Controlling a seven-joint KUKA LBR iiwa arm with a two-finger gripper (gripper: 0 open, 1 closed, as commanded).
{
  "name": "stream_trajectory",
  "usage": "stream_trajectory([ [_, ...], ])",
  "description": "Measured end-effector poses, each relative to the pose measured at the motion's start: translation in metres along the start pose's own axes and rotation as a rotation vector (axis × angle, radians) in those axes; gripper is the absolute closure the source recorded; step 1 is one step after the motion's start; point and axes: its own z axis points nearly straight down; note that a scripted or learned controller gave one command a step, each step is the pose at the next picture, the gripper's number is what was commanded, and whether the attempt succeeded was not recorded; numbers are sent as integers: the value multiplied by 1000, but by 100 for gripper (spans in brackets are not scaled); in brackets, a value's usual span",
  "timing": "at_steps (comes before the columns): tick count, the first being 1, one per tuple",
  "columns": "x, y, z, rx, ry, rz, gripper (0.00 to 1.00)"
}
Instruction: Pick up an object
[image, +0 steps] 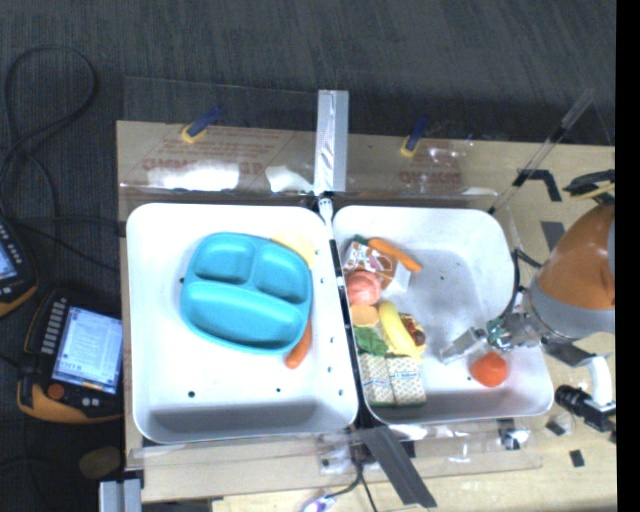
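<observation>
My gripper hangs low in the right bin, near its front right corner. Just below it and slightly right lies a small round orange fruit, very close to the gripper tip; whether they touch is unclear. Along the bin's left wall is a heap of toy food: a carrot, a printed packet, a pink peach, a yellow banana, a green leaf piece and two cracker packs. The arm's orange band rises over the bin's right rim.
The left bin holds a blue divided plate, with a yellow piece behind it and an orange carrot stick at its right. A metal divider stands behind the bins. Bare white floor lies in the right bin's middle.
</observation>
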Motion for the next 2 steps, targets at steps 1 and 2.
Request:
stream_trajectory([
  [1, 0, -3, -11, 9, -1, 215, 0],
  [2, 69, 14, -38, 12, -14, 486, 0],
])
